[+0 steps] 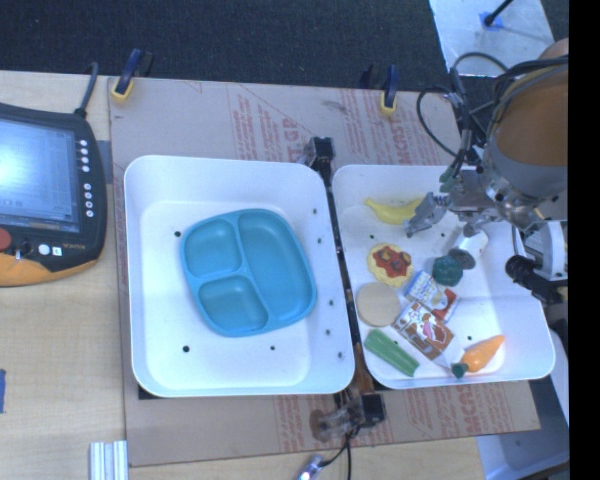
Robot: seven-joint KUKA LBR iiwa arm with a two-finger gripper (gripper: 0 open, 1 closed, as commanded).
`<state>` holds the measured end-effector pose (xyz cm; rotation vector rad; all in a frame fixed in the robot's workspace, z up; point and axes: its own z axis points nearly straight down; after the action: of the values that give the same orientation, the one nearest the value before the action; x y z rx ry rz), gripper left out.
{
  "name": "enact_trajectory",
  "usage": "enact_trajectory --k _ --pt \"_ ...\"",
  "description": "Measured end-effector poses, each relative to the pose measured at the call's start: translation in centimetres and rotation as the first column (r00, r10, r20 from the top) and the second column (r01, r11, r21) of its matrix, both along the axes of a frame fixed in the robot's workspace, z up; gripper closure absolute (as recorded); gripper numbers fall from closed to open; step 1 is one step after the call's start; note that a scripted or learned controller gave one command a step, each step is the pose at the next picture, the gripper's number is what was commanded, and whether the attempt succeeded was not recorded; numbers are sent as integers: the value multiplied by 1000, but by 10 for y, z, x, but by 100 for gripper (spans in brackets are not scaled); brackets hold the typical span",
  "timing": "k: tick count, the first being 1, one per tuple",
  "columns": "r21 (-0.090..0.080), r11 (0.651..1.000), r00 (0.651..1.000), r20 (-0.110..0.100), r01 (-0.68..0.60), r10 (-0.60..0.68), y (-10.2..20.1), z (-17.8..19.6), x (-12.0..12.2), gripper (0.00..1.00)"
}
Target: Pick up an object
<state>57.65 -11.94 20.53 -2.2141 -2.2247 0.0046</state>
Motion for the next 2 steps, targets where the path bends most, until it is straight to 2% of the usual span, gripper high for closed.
enact_trajectory --k 1,2 --pt "-2 1000 1000 -2 1 -1 -67 -39 6 0" --pt "-11 1000 1000 21 2 -2 -63 -90 11 0"
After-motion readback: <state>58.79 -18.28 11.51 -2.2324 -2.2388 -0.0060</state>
